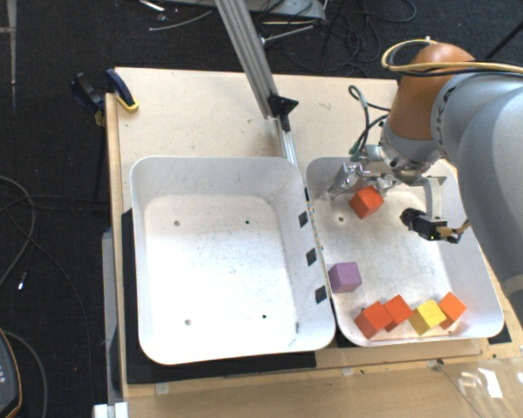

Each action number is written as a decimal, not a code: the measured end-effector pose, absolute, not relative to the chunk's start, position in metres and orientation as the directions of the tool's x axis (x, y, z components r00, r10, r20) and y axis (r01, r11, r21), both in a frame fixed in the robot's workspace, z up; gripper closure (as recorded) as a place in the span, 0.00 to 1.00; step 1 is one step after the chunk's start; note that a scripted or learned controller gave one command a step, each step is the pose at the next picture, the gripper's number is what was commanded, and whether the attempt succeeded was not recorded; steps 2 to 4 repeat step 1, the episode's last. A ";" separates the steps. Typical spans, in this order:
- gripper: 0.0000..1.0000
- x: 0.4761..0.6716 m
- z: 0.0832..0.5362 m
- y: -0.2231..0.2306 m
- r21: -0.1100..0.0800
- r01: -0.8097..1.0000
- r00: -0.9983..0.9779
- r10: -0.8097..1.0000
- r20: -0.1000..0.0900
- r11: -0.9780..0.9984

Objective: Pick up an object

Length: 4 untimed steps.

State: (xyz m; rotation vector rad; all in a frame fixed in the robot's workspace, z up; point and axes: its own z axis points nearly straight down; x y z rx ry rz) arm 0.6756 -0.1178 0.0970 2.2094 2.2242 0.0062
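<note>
Two fingers [363, 190] clamp an orange cube [365, 202] above open floor in the right bin [471, 259].

Bright, even light falls from overhead, and the two white bins [218, 259] glare almost to washout. Shadows are soft and short beneath the blocks [410, 312]. The dark floor [44, 24] stays dim. Focus is slightly soft and grainy throughout.
</note>
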 end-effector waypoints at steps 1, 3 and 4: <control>1.00 0.674 0.106 -0.120 0.005 1.000 -0.004 1.000 -0.002 0.004; 1.00 0.674 0.106 -0.120 0.005 1.000 -0.004 1.000 -0.002 0.004; 1.00 0.674 0.106 -0.120 0.005 1.000 -0.004 1.000 -0.002 0.004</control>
